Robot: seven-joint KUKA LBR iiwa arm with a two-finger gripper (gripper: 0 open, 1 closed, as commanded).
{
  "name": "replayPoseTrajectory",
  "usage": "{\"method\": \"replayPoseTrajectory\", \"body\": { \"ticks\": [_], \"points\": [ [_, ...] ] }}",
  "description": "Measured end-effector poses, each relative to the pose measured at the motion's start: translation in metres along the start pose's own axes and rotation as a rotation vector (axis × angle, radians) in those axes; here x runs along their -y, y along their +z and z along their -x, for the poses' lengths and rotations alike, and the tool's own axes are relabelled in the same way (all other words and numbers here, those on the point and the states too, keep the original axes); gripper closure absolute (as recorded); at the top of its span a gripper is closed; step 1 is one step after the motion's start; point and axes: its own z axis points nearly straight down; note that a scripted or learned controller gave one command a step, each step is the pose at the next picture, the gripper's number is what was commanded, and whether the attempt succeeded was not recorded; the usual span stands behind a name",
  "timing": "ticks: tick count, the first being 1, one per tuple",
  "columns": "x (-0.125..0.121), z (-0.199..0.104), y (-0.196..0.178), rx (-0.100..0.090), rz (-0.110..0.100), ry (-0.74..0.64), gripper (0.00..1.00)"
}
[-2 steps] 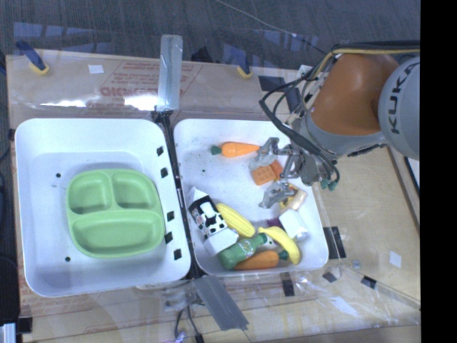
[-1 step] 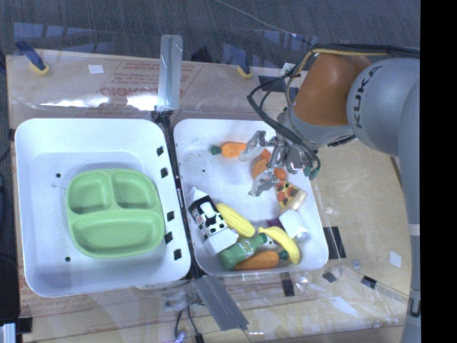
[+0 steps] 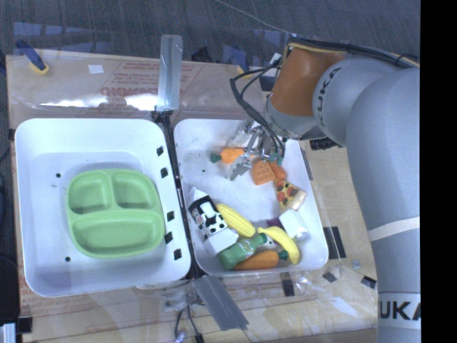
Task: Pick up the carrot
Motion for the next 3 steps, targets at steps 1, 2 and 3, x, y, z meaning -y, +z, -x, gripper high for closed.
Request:
{"method": "replayPoseTrajectory", "body": {
  "ticks": [1, 2, 3],
  "points": [
    [-0.003, 0.002, -0.013, 0.006, 0.0, -0.009, 1.0],
    [-0.002, -0.037, -0.038, -0.004, -0.001, 0.543, 1.0],
    [-0.072, -0.081, -0.101, -0.001, 0.001, 0.939, 1.0]
  ]
}}
